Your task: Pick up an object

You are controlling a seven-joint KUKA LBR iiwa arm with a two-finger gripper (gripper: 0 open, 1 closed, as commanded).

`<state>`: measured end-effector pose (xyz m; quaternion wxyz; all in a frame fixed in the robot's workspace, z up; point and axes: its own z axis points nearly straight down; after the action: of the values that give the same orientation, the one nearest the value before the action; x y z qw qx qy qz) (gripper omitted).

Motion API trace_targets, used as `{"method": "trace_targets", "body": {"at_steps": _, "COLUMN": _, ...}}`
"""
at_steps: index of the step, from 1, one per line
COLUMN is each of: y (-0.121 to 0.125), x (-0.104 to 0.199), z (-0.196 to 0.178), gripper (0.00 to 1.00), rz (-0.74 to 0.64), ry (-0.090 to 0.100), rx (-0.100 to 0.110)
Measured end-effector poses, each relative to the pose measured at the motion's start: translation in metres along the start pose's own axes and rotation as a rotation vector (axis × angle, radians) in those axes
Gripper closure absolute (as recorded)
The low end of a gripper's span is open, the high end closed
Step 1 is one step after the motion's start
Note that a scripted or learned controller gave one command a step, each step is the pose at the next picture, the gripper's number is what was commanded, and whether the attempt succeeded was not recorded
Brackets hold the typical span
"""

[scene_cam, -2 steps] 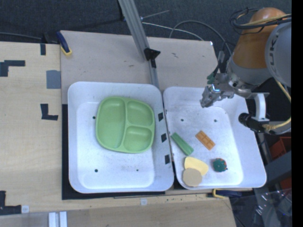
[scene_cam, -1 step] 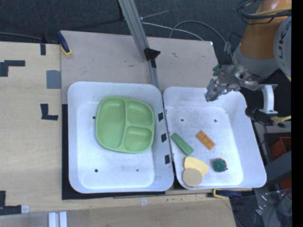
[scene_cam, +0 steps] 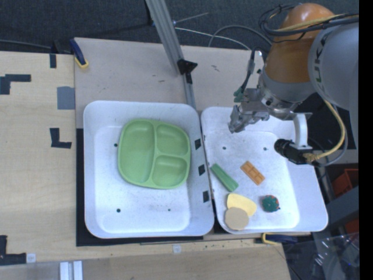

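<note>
Camera view puts the pickable pieces in the right bin (scene_cam: 303, 214): a green bar (scene_cam: 224, 177) near its left wall, an orange waffle-textured block (scene_cam: 252, 172) just right of it, a yellow wedge (scene_cam: 243, 203) touching a tan disc (scene_cam: 236, 218) at the front edge, and a small dark green and red piece (scene_cam: 270, 203) beside them. Above the bin's far end, well apart from all of them, hangs the gripper (scene_cam: 239, 123); whether it is parted or closed cannot be told, and nothing shows in it. A green divided plate (scene_cam: 154, 154) lies in the left bin (scene_cam: 99, 214).
</note>
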<state>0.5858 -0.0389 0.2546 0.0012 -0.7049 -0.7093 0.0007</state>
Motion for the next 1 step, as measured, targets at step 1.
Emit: {"method": "trace_targets", "body": {"at_steps": 1, "y": 0.0033, "x": 0.0560, "z": 0.0011, "gripper": 1.00, "rz": -0.001, "ry": 0.000, "rx": -0.001}}
